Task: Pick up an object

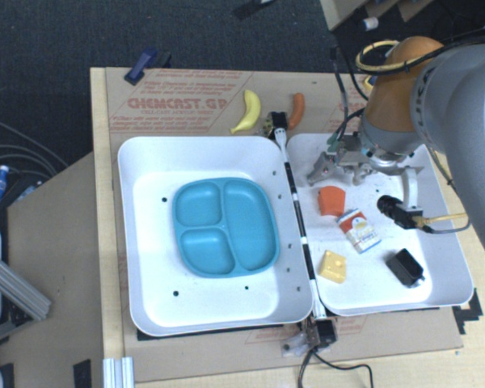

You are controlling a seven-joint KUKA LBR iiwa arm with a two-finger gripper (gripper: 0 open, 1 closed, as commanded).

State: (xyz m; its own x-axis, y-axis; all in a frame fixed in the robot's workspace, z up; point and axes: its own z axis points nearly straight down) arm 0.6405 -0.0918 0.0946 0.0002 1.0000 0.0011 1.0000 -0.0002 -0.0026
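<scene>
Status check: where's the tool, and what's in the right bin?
Tool low over the right bin, nothing seen held. Orange block just below it. Red-white box close beside the block.

Glossy white plastic bins [145, 297]; smooth blue plastic tray [225, 226]; matt wooden bench [113, 103].

- Divided plate [225, 226]: light blue.
- Bins [145, 289]: white.
- Block [331, 200]: orange-red.
- Wedge [334, 267]: yellow.
- Carton [360, 231]: red and white.
- Banana [247, 112]: yellow.
</scene>
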